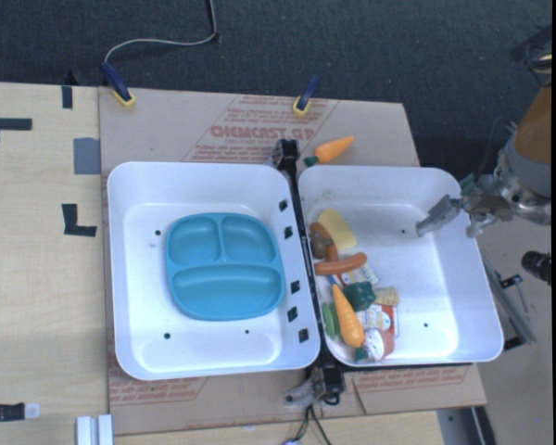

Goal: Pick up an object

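Observation:
Several toy foods lie heaped along the left side of the right bin (pixel 445 276): a yellow piece (pixel 337 229), a brown piece (pixel 321 242), a red sausage (pixel 339 265), a dark green piece (pixel 360 296), an orange carrot (pixel 347 315) and a white and red packet (pixel 377 328). My gripper (pixel 451 224) hovers over the bin's upper right corner, far from the heap. Its fingers stand open with nothing between them.
A blue divided plate (pixel 226 265) lies in the left bin (pixel 130 248). Another orange carrot (pixel 334 148) rests on the cardboard behind the bins. Yellow clamps (pixel 119 85) hold the cardboard's far edge. The bare floor of the right bin stretches between heap and gripper.

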You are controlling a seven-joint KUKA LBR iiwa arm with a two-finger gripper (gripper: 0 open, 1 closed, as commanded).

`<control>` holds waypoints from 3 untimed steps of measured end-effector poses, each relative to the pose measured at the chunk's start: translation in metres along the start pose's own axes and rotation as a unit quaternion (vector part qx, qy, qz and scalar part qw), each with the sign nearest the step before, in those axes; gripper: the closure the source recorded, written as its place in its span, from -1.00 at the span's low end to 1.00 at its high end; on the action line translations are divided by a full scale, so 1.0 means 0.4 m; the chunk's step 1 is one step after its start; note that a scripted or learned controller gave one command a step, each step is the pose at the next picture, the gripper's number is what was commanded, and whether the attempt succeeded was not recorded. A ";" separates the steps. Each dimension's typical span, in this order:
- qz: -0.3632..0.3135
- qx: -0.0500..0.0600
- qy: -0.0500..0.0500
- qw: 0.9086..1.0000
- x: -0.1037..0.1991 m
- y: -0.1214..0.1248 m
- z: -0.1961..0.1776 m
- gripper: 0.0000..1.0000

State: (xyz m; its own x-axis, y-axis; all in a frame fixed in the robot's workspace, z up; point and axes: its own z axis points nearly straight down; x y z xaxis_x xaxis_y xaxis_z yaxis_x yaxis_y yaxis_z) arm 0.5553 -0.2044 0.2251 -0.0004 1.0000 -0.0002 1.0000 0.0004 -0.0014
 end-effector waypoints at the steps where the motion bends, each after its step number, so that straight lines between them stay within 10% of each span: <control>1: -0.001 0.002 0.001 1.000 0.178 -0.114 0.254 -1.00; 3: -0.001 -0.002 -0.001 1.000 0.269 0.271 0.349 -1.00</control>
State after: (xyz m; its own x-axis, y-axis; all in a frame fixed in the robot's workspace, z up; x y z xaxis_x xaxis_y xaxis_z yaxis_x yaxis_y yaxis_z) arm 0.6636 -0.0970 0.0855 -0.0023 1.0000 -0.0012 1.0000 0.0023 0.0031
